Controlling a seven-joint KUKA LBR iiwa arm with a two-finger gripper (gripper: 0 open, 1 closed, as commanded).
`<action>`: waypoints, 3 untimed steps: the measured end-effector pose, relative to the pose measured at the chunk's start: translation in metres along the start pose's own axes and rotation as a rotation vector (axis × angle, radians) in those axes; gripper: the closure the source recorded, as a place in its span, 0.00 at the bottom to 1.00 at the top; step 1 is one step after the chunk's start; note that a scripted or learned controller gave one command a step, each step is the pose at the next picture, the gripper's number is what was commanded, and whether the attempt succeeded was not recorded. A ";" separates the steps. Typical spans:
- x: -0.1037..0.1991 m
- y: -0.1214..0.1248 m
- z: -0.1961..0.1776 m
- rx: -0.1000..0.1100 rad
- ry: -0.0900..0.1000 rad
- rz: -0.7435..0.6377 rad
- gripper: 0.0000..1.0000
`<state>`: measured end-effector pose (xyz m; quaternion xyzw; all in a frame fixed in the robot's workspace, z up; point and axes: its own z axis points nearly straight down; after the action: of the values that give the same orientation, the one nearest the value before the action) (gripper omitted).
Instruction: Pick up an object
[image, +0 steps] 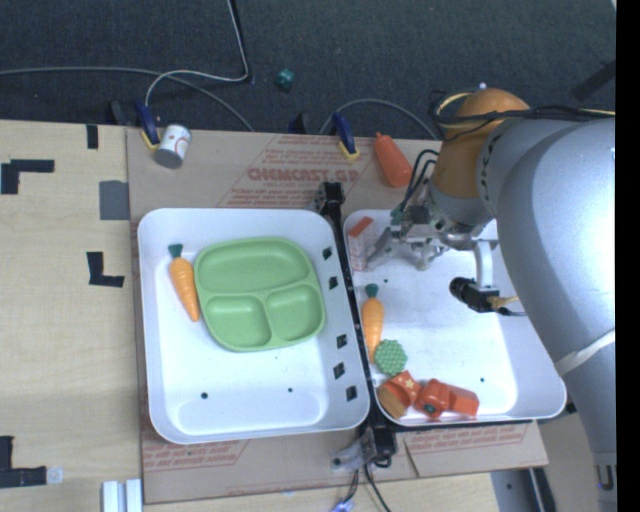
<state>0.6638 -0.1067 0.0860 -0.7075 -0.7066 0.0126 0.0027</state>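
Grey and bulky, the arm (560, 230) fills the right side of the view as the closest thing to the camera, its orange band above the wrist. Its gripper (372, 252) reaches down into the upper left corner of the right bin (520, 385), and whether it is open or closed cannot be told at this angle.

No object sits between its tips, so the step in hand looks like the approach or the search for a target, not the lift. A small orange piece (360, 227) lies just beside the tips, near the bin's top wall; it may be the target, though it is too small to name.

Below it, against the bin's left wall, lies a toy carrot (372, 320) with its long axis running roughly up and down the view, green top toward the far wall and tip toward the near one. Taking it would call for a move toward the near wall and a turn of the wrist to close across its narrow width.

Further down sit a green knobbly toy (389, 353) and a cluster of red and orange toys (430, 396). The left bin (160, 380) holds a green divided plate (260, 292) and a second carrot (184, 285) beside it.
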 end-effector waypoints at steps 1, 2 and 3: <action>0.009 -0.040 0.001 -0.023 0.012 -0.001 0.00; 0.013 0.005 0.001 -0.023 0.013 -0.003 0.00; 0.002 -0.015 0.001 -0.023 0.012 -0.002 0.00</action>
<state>0.6492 -0.1045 0.0857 -0.7069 -0.7073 0.0001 -0.0013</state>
